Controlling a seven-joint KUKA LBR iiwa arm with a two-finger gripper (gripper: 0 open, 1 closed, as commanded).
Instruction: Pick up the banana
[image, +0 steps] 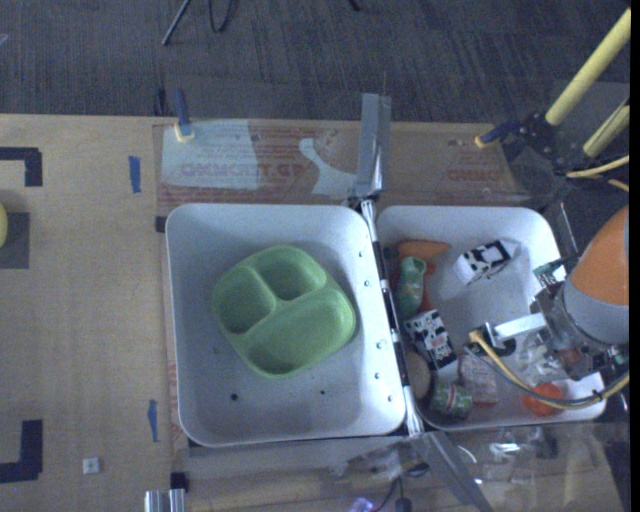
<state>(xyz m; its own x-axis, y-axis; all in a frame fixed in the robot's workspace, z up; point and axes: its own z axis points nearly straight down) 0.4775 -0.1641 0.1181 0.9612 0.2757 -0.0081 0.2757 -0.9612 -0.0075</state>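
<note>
The right bin (520, 225) holds a pile of small items. An orange piece (424, 248) lies at its back left, with a green bottle (410, 285) just in front of it. A white carton with black patches (487, 258) lies near the back, and a second such carton (430, 336) sits by the left wall. At the front lie a pale tan rounded thing (419, 372), a green can (451, 401), a pinkish packet (480, 380) and an orange-red item (545, 402). My gripper (535, 352) hangs low over the bin's front right part, beside the packet.
The left bin (190, 300) holds a green divided plate (283, 310). A metal divider (372, 150) stands behind the seam between the bins. The arm's orange band (610, 270) overhangs the right bin's right wall. Yellow poles (590, 65) stand at the back right.
</note>
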